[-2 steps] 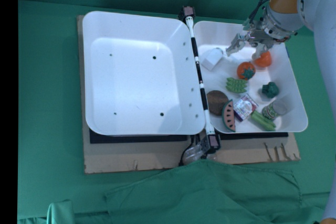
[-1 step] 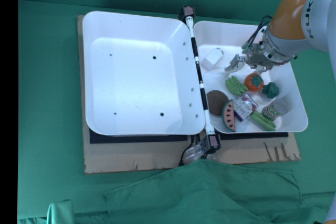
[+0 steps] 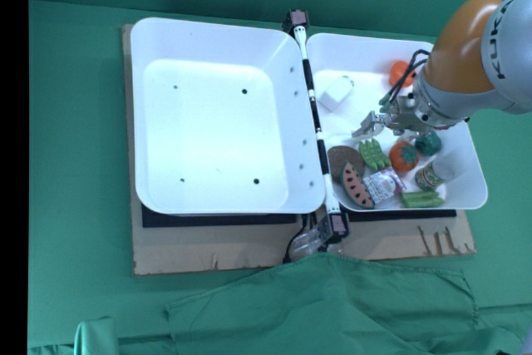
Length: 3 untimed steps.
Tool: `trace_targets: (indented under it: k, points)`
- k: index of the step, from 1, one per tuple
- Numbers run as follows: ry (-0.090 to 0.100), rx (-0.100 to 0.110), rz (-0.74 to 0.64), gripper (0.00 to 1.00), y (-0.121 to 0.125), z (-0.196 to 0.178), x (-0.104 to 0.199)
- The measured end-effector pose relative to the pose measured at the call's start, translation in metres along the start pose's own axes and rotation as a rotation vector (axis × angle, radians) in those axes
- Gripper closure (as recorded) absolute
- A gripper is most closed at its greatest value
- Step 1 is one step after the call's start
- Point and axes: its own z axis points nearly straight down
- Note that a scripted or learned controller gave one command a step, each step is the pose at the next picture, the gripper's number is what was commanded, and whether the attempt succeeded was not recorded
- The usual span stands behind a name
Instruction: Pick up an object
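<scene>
Two white bins sit side by side on the worktop; the right bin holds the toy food. Over it, the fingers hover above the green pea pod, their spread unreadable.

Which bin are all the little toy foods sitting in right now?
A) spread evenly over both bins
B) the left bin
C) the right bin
C: the watermelon slice, tomato, green pea pods and white cube all lie in the right bin, where the gripper hovers over them.
</scene>
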Motion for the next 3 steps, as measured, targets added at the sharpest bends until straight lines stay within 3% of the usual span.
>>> trace_targets:
  k: [1,2,3]
  points:
    - [0.000,0.008,0.002,0.00,0.034,-0.071,-0.052]
    - [0.002,0.012,-0.004,0.00,0.096,0.010,-0.057]
    - [0.001,0.004,0.001,0.00,0.003,0.001,-0.029]
